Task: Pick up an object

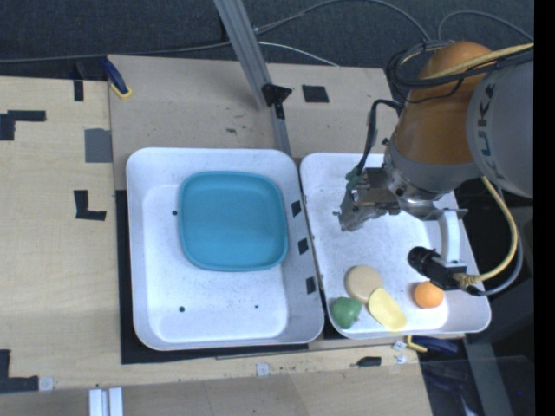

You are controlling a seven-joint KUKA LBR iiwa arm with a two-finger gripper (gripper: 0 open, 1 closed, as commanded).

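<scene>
Left bin [156,319]: big square teal plate [232,220]. Right bin [323,180], near edge: tan round piece [362,280], yellow oblong piece [387,309], green piece [345,311], small orange ball [427,295]. Gripper [351,217] hovers above them, nothing held, can't tell its state.

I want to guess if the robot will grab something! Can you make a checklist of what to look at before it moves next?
1. Things to grab in the right bin: ok. A green piece, a beige piece, a yellow piece and an orange ball lie near its front edge.
2. Claw over the right bin: ok.
3. Claw above a piece: not ok. It sits over bare floor, behind the pieces.
4. Claw open: cannot tell.
5. Pieces spaced apart: not ok. The green, beige and yellow ones crowd together; the orange ball lies apart.
6. Left bin: ok, it holds a blue plate, away from the claw.
</scene>
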